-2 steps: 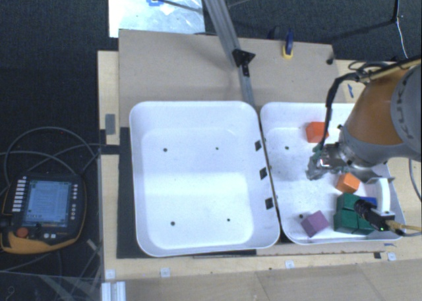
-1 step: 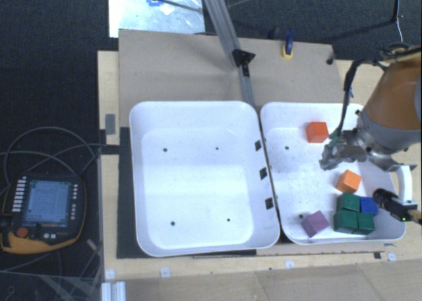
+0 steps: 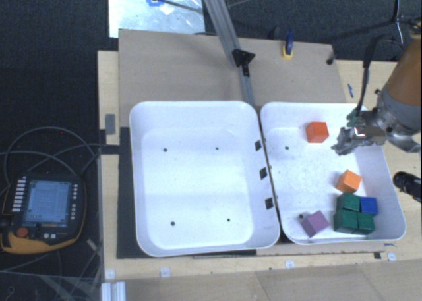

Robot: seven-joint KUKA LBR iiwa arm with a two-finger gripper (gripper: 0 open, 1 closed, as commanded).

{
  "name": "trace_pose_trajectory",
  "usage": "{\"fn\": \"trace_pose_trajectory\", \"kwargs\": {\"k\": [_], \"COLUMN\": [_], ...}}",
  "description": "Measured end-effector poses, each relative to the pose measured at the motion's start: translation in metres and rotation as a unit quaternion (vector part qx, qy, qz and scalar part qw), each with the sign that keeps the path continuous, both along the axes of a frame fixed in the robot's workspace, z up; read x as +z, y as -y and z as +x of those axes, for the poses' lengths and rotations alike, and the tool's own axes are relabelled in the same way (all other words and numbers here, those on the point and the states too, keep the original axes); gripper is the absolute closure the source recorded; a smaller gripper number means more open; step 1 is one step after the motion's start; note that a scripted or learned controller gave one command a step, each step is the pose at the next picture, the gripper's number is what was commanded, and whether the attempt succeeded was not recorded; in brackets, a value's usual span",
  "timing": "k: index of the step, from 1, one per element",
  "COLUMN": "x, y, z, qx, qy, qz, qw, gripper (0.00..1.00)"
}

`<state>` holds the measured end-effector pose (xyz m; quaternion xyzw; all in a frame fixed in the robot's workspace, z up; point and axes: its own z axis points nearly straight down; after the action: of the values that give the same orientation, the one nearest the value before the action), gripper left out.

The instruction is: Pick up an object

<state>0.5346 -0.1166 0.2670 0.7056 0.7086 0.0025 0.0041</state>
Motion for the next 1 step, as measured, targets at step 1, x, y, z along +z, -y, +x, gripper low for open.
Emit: {"fn": "trace_pose_trajectory", "kwargs": {"k": [1], "x": [-0.0106], "y": [-0.0462], "z": [0.0119], "qx": [0.002], "qy": [-0.004], "qz": [0.0018], "qw": [1.0], "gripper": [1.0]}}
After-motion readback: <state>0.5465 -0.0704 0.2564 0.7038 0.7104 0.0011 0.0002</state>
